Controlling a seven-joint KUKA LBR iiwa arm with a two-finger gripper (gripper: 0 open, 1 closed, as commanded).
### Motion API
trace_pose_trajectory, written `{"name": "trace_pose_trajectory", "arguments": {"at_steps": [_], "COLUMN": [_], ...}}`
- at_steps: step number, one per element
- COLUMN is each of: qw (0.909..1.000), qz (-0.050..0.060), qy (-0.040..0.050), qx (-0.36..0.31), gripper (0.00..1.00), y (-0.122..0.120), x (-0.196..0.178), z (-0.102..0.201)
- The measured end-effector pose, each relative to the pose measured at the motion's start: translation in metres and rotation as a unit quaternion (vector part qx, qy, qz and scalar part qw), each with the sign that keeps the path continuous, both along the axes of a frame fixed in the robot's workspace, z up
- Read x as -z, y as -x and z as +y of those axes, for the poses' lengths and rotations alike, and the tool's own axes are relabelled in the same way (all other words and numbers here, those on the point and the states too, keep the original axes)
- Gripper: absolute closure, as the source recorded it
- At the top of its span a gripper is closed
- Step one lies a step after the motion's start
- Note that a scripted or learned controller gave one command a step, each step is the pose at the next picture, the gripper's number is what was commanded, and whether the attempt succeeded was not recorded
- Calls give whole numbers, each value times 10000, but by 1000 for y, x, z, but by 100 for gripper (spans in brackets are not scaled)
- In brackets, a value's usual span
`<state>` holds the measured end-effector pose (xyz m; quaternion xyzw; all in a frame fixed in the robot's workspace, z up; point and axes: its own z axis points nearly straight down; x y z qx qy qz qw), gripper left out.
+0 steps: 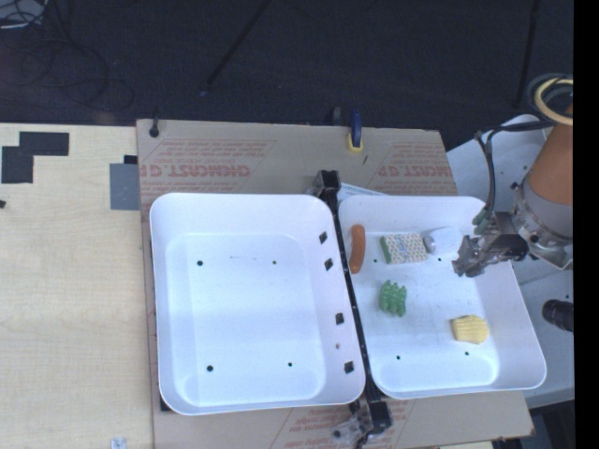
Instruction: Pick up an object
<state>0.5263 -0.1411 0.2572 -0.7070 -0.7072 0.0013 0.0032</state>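
Observation:
The right bin holds several small objects. An orange sausage-shaped piece lies by its left wall. To the right of that piece is a green-and-white patterned block, with a small pale item beside it. A knobbly green object sits near the bin's middle, and a yellow piece lies toward the right. My gripper hangs over the right part of this bin, just right of the pale item and above the yellow piece. Nothing is visibly held in it.
The left bin stands next to the right one, with a black divider clip strip between them. Both rest on a cardboard sheet on the bench. The arm's orange band reaches in at the right edge.

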Motion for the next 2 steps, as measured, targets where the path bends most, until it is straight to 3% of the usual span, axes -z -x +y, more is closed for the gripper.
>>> {"name": "trace_pose_trajectory", "arguments": {"at_steps": [1, 2], "qw": [10000, 10000], "qz": [-1, -28], "qy": [-2, 0], "qx": [-16, -45], "gripper": [100, 100], "y": [19, 43], "x": [7, -38], "z": [51, 139]}}
